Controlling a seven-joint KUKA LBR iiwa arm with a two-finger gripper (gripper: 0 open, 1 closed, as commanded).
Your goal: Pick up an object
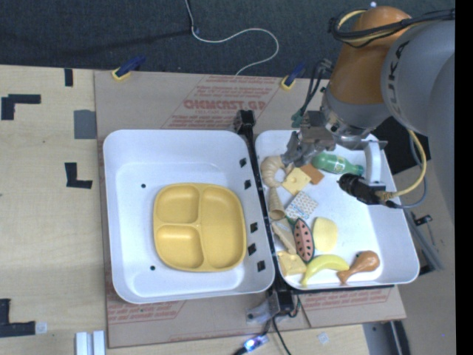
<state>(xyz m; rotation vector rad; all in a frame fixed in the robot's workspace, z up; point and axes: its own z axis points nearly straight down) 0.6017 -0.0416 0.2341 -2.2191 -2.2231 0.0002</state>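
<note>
A yellow divided plate (199, 225) with three compartments lies flat in the left white bin (126, 161), slightly right of its centre. Both bins rest on a brown cardboard sheet (214, 102) bearing faint red print, laid over a pale wooden bench (44, 220) with black tape marks (74, 174). Blue-and-yellow clamps (129, 67) hold the sheet's far corners. Beyond the bench, a thin white cable (236, 35) loops across dark blue carpet (89, 13)

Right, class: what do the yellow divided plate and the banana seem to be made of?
Divided plate: likely moulded plastic, matte yellow, one even colour with soft rounded ridges. Banana: probably a plastic toy, its yellow smooth, uniform and unblemished, though the look alone leaves that open.
</note>
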